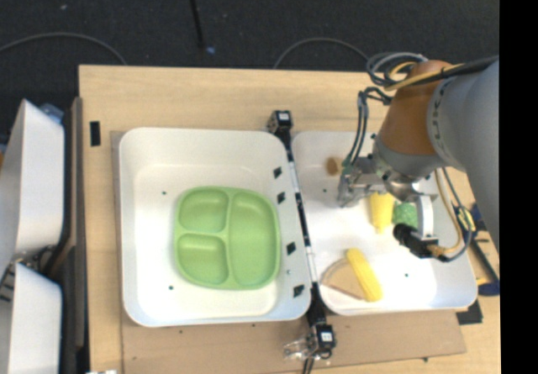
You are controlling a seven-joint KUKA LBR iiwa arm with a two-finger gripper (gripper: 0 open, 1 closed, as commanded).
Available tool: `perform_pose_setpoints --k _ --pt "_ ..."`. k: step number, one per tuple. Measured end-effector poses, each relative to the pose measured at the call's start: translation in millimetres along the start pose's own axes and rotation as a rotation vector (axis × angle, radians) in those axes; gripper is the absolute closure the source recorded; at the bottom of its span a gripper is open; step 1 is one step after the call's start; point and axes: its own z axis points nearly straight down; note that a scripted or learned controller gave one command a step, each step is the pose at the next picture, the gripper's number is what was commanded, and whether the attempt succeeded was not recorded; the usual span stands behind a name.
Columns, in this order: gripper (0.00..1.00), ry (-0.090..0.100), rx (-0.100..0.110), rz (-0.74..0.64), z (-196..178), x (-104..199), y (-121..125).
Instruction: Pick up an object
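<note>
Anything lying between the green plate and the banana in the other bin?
Only the bins' meeting walls, seen from above; green plate left, banana right, on a tan wedge.

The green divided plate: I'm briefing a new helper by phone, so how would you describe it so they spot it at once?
Of the two white bins, take the left bin, farther from the arm. The green divided plate lies flat in its middle. Its pale green colour, rounded-square shape and three compartments set it apart from the small yellow pieces in the right bin.
</note>
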Motion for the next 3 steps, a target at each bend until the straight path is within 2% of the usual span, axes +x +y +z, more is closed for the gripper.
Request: perform_pose_setpoints --k 1,2,3 --pt "1.00 0.001 0.000 -0.008 -43.4 0.8 2.5" --pt "1.00 0.000 -0.002 -0.012 -102.3 8.5 6.4" --pt "1.00 0.001 0.002 -0.013 -105.1 7.8 7.1"
